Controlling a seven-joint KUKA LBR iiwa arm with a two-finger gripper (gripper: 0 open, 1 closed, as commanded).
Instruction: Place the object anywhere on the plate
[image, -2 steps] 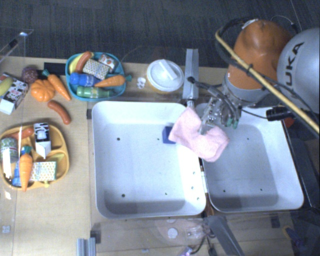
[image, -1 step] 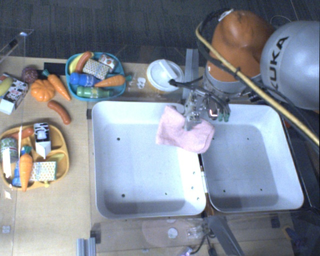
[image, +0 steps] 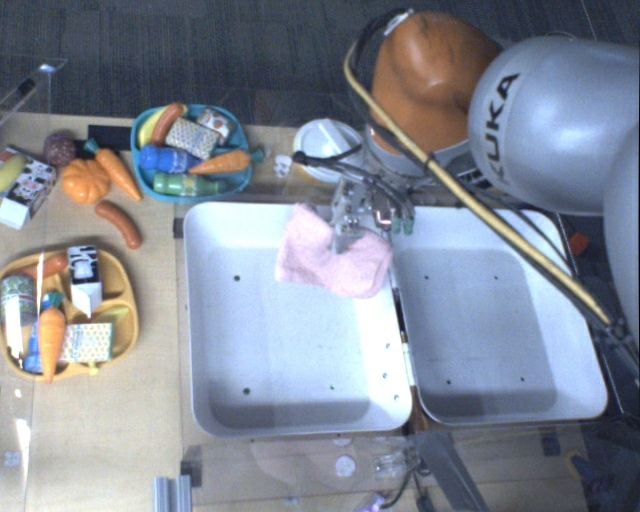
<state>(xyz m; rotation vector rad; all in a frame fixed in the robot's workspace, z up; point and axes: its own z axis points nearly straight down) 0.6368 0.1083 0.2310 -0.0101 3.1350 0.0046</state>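
Two shallow white bins (image: 300, 400) seen side by side, crumpled pink cloth (image: 330, 262) held up at the left bin's far right corner, pinched between closed fingers of the two-finger gripper (image: 345, 232) (cloth hanging below).

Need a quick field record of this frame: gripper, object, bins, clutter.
gripper: over the left bin's upper right corner, touching the pink cloth
object: pink cloth, crumpled, in the left bin
left bin: white, shallow
right bin: white, beside the left one
clutter: blue bowl and yellow tray of toy food on the left
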